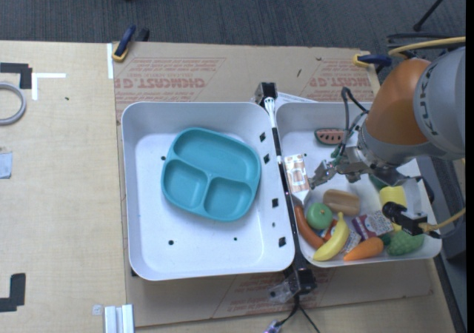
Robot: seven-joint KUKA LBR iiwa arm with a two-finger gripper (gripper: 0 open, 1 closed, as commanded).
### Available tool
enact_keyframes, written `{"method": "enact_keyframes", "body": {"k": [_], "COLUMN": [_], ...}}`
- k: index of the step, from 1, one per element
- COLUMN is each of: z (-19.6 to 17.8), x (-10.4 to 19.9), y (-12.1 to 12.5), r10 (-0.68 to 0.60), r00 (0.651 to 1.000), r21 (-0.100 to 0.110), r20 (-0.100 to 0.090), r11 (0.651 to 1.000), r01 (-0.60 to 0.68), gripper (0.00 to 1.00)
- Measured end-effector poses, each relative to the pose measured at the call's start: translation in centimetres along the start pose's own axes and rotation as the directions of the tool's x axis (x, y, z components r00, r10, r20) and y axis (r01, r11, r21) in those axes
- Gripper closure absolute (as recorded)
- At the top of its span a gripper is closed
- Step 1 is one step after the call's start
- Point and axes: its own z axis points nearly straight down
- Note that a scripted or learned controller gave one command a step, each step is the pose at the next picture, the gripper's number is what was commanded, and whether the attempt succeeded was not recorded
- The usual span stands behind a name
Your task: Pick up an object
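Observation:
The right bin (296,118) holds a heap of toy food. A watermelon slice (328,135) lies near its far wall and a bacon strip (297,172) sits by the left wall. Toward the front lie a brown bread roll (341,199), a green apple (320,215), a banana (335,240), and two carrots (363,249), one of them along the left wall (306,226). A yellow piece (393,197) and a broccoli (406,243) sit at the right. My gripper (332,171) hangs low in this bin, just behind the bread roll and right of the bacon. Nothing is visibly held.
The left bin (141,176) holds a teal divided plate (211,174). The grey arm with its orange band (400,109) covers the right bin's far right corner. A cardboard sheet (185,76) lies under both bins. A cable runs off the bench's front edge (292,305).

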Motion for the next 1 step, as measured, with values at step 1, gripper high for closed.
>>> {"method": "enact_keyframes", "body": {"k": [1], "z": [1.04], "x": [0.75], "y": [-7.32], "r10": [0.157], "r00": [0.988], "r21": [0.004], "r20": [-0.003], "r11": [0.988], "r01": [-0.157], "gripper": [0.00]}}
